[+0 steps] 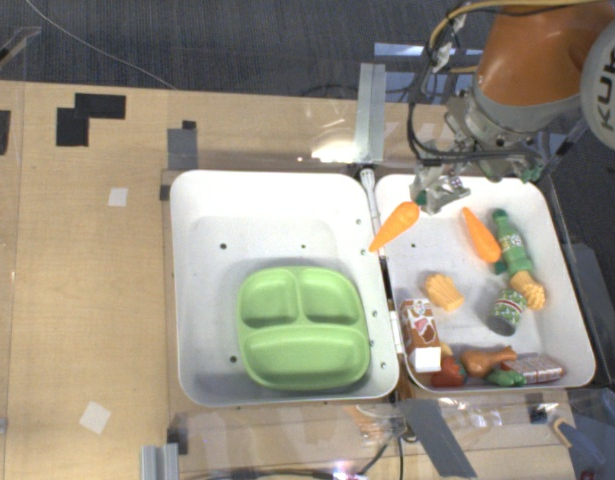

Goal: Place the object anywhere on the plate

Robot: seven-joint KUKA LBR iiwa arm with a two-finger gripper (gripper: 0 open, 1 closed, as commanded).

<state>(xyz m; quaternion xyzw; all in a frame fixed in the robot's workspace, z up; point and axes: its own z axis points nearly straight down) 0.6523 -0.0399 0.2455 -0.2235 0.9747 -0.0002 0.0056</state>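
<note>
On the pale wooden counter point(77, 298) two shallow white bins sit side by side. The left white bin point(217, 218) holds a green plastic plate with three compartments point(303, 327), lying flat in its lower middle part. The grey arm with the orange band point(532, 48) reaches in from the right, and its pincer point(439, 190) hangs over the upper left corner of the right white bin point(557, 238). Whether its fingers are parted or closed cannot be told, since they are small and blurred against the bin. Just below and left of it an orange toy carrot point(395, 225) is tilted across the divide between the two bins, its thick end toward the pincer; it is not clear that the carrot is gripped. It is well apart from the plate. In the right bin lie a second orange carrot-like piece point(480, 234), a green bottle point(510, 242), a yellow corn-like piece point(443, 291), a dark green can point(507, 311), a small printed carton point(421, 330), a brown drumstick-shaped toy point(487, 359) and a dark wrapped bar point(536, 369) along the lower edge.
</note>
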